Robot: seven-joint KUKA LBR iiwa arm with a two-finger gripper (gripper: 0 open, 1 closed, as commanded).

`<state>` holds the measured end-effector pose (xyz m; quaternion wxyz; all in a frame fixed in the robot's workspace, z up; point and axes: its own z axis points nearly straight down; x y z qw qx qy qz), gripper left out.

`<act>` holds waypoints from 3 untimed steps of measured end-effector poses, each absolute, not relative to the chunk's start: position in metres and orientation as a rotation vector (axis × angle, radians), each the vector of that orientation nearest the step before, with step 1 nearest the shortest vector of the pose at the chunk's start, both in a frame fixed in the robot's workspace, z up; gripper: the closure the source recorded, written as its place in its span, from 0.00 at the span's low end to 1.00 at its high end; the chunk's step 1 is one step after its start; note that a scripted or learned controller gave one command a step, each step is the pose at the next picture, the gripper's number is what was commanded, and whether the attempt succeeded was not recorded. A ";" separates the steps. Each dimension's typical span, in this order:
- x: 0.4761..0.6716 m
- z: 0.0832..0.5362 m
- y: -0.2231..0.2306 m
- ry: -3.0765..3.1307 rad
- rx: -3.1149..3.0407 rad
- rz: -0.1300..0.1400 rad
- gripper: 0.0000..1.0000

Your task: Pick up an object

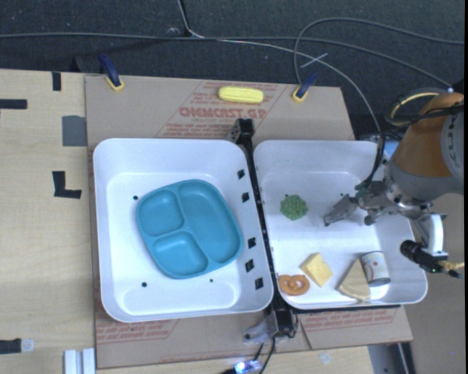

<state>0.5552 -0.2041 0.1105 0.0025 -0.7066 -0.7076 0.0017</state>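
While the gripper [345, 211] hangs in the right bin [320, 158], spread and grasping nothing, no pick is done. All items (broccoli [293, 206] nearest) lie on the floor.

Both bins [171, 150] look like smooth, slightly glossy white plastic. The divided blue tray [189, 227] at centre left is matt plastic. Beneath lies brown cardboard [140, 107] on pale wood-look bench [31, 232]. The broccoli piece [293, 206] looks rough.

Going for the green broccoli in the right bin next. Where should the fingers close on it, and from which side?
Probably straight down from above, fingers closing across the broccoli's rounded clump. It is small and lumpy, with no visible handle, and lies apart from the right bin's walls and the cheese wedge. The gripper is just to its right.
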 end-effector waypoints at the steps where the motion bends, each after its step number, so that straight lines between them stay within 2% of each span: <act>1: 0.556 0.123 -0.204 -2.222 -2.218 0.002 1.00; 2: 0.552 0.184 -0.208 -2.224 -2.223 -0.002 1.00; 3: 0.552 0.227 -0.208 -2.225 -2.223 -0.002 1.00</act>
